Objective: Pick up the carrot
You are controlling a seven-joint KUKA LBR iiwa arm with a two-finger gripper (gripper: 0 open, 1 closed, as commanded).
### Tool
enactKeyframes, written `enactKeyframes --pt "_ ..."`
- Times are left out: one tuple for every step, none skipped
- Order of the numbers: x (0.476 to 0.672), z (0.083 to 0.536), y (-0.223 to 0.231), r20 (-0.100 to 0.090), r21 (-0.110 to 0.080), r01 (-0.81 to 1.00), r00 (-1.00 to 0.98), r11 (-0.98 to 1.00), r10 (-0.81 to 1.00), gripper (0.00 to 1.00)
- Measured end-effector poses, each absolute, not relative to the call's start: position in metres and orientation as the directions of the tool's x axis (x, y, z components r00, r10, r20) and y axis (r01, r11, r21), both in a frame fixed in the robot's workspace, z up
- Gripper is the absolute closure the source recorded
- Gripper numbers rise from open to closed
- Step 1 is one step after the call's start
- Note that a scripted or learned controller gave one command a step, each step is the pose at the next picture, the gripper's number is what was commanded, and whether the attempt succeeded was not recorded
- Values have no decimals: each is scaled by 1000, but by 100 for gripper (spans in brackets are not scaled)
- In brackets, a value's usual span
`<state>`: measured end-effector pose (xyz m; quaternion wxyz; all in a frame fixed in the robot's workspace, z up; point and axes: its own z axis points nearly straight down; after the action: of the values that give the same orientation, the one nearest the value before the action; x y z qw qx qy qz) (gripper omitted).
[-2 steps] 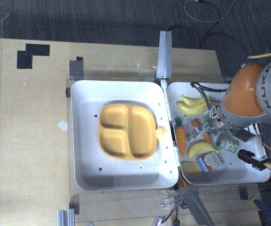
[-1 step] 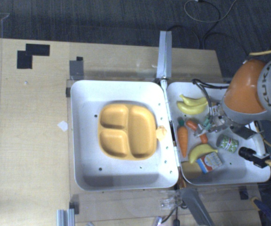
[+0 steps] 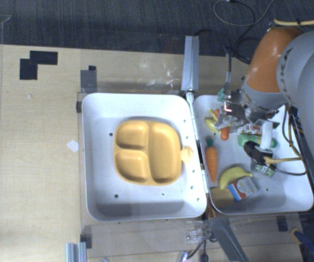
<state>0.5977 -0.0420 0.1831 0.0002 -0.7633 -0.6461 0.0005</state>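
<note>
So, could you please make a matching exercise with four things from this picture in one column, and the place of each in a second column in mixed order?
Things:
1. carrot
2. yellow divided plate
3. banana
4. arm's orange band

Places:
A. centre of the left bin
B. near the front of the right bin, right of the carrot's tip
C. along the right bin's left wall
D. above the right bin's far end

Pairs: 1-C, 2-A, 3-B, 4-D

left bin (image 3: 91, 162): yellow divided tray (image 3: 147, 150) | right bin (image 3: 288, 201): banana (image 3: 232, 174), small packet (image 3: 243, 189)
</note>
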Motion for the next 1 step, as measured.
enactKeyframes --pt "620 310 -22 -2 1 993 -115 115 993 100"
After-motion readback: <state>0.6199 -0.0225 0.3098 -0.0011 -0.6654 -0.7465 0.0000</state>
